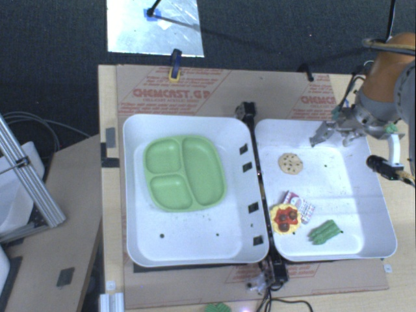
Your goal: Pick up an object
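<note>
The right bin [364,194] holds a chocolate-chip cookie [290,164], a small pizza toy [285,218], a red-and-white wrapper [301,205] touching it, and a green pea pod [324,232] near the front wall. My gripper [331,139] hangs over the bin's back right corner, up and right of the cookie and well apart from it. Its fingers are spread open and hold nothing.
The left bin [136,239] carries a green divided plate [184,173]. A black divider with clips [255,174] runs between the two bins. A black part [385,168] of the arm juts over the right bin's right wall.
</note>
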Motion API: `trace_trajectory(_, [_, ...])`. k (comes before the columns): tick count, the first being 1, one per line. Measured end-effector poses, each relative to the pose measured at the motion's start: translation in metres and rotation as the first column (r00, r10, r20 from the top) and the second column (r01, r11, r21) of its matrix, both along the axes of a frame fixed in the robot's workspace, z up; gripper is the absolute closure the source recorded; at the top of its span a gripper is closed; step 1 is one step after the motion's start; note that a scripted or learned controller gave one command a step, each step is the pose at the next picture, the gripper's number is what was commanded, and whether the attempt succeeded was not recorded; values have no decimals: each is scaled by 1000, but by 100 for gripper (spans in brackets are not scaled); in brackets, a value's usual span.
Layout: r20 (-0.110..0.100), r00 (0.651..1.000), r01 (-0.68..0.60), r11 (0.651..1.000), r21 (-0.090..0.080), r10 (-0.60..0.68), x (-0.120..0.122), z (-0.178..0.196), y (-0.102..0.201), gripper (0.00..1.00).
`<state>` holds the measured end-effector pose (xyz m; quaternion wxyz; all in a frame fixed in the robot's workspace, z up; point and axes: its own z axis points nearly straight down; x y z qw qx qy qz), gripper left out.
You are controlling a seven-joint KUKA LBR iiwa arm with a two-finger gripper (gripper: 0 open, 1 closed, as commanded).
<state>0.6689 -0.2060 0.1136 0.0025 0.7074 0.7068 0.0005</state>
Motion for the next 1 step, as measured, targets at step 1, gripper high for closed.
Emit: trace_trajectory(1, [5,1000,-11,1000,4,11,2,67,67,0])
